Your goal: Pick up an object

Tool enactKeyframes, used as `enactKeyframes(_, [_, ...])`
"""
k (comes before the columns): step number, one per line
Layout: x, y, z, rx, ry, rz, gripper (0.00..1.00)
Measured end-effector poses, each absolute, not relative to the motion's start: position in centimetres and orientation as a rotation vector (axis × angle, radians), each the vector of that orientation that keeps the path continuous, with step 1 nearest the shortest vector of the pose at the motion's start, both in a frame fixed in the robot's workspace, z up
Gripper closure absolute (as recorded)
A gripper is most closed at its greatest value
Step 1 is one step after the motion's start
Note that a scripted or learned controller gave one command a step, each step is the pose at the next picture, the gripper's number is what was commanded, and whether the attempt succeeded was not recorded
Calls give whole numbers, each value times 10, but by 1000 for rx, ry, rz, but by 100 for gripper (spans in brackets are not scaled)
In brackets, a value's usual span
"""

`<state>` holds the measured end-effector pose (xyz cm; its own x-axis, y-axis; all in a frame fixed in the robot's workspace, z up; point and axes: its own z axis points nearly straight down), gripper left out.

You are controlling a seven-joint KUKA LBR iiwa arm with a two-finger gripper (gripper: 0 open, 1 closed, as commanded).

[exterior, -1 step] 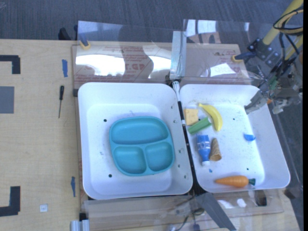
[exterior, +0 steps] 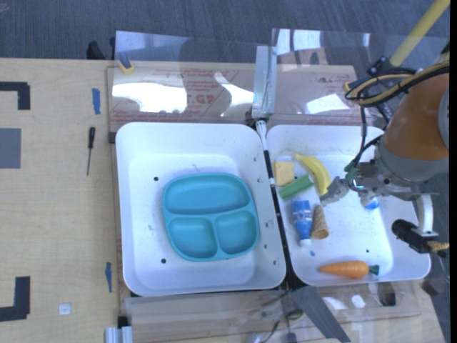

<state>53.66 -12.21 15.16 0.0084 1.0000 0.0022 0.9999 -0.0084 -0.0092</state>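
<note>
Left bin (exterior: 136,148): held one teal divided tray (exterior: 211,215), lying flat near the middle.

Right bin (exterior: 407,259): held a cluster against its left wall, namely a banana (exterior: 315,170), a green stick-shaped item (exterior: 295,186) just beside it, a pale yellow block (exterior: 284,173), a blue-and-white tube (exterior: 303,219) and a brown cone (exterior: 319,222) touching the tube's side. A carrot (exterior: 345,269) lay apart, along the near wall.

Gripper (exterior: 335,190): hung low over the right bin, just right of the banana and above the cone; nothing was seen between its fingers, and whether they stood open or closed could not be told.

Handling note, as judgement: no object was yet taken. The cluster was crowded, so a descent there risked pinching two items; the fingers should straddle the banana across its narrow width, or go to the isolated carrot instead.
</note>
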Motion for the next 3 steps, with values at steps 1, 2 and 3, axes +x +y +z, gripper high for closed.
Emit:
enactKeyframes(1, [626,-118,93,-2217,-2245,-17,0])
enactKeyframes(2, [628,-117,105,-2219,-2249,-23,100])
enactKeyframes(3, [623,-35,190,-2284,-2164,-15,100])
